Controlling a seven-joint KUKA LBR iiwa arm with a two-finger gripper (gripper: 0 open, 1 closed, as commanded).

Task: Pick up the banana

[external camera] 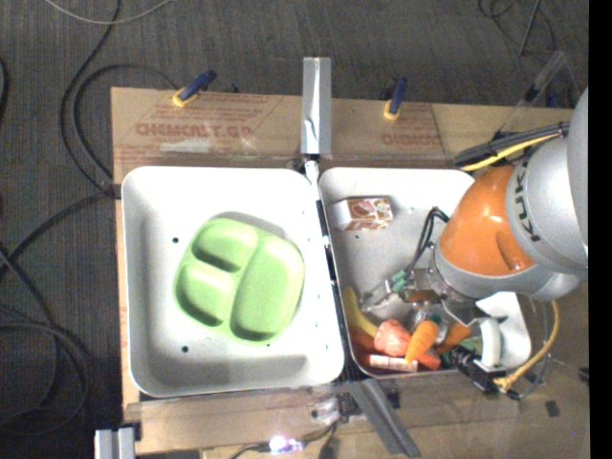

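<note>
Dark carpet with loose cables surrounds the surface (239, 127), a cardboard-topped bench bearing two shallow white bins side by side; the left bin (153, 199) holds a green divided plate (241, 277), tilted slightly across its middle; the right bin (421, 191) holds a cluster of toy food near its front edge. The banana (358, 320) lies along the right bin's left wall, curved, its lower end running under a pinkish-red piece (390, 336); an orange carrot (421, 340) stands just beside that piece, and a small printed packet (369, 212) rests apart near the bin's back. The grey arm with its orange band (488, 232) reaches over the right bin; the end effector (413, 287) hangs just right of the banana, above the food cluster; whether it is apart or together I cannot tell.
</note>
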